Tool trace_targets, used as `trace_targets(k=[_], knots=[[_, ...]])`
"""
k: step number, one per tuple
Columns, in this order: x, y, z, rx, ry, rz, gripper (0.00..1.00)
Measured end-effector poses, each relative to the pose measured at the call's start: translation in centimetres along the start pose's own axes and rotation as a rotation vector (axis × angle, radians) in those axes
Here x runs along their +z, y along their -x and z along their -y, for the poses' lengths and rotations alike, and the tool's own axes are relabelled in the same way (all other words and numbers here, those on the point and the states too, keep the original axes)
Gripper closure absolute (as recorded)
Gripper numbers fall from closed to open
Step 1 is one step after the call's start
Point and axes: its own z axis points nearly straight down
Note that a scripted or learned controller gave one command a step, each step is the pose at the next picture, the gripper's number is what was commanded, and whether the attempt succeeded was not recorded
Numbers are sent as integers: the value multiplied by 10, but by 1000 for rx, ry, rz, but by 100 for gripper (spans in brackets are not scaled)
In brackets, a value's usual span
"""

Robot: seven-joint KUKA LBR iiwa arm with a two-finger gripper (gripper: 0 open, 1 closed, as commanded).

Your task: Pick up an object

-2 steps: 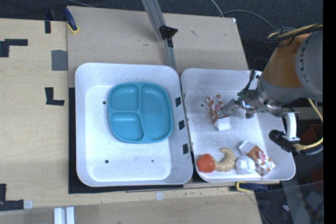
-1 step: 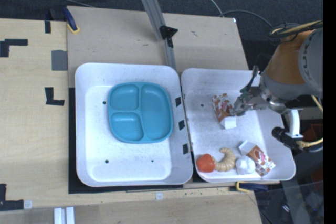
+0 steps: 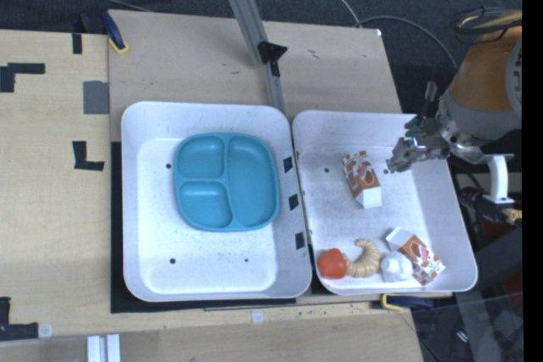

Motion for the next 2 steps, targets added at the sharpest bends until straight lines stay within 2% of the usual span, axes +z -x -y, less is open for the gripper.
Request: trace_targets(k=[2], knots=[[-107,6,6,0,0,0,100]])
